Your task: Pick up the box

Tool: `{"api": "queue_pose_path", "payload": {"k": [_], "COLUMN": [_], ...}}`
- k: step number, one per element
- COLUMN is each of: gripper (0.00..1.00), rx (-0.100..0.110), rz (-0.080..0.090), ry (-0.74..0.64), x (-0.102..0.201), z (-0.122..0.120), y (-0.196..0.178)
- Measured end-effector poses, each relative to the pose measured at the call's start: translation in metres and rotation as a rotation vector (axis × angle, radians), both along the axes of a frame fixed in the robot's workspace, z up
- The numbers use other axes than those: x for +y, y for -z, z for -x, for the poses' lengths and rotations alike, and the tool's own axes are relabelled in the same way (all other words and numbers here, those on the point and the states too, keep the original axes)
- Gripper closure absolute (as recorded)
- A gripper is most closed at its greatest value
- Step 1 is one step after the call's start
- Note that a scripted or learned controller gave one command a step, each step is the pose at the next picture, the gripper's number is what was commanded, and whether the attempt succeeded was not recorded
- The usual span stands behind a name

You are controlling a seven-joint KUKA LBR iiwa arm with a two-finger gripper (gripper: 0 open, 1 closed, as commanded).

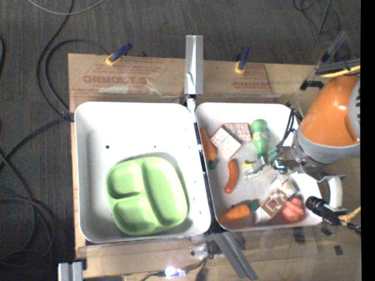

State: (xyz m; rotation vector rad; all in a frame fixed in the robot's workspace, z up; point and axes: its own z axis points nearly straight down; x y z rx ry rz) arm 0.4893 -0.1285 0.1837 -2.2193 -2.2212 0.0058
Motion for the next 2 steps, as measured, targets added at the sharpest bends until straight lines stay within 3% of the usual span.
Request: {"api": "queue_pose_path", "payload": {"k": [1,2], "gripper": [0.0,0.0], "rx": [-0.029,-0.018], "rz": [0.006,0.005], "ry": [-0.03,-0.014], "x": [0.005,-0.048], "z": [-0.061,-0.037], "y": [0.078,0.093]}}
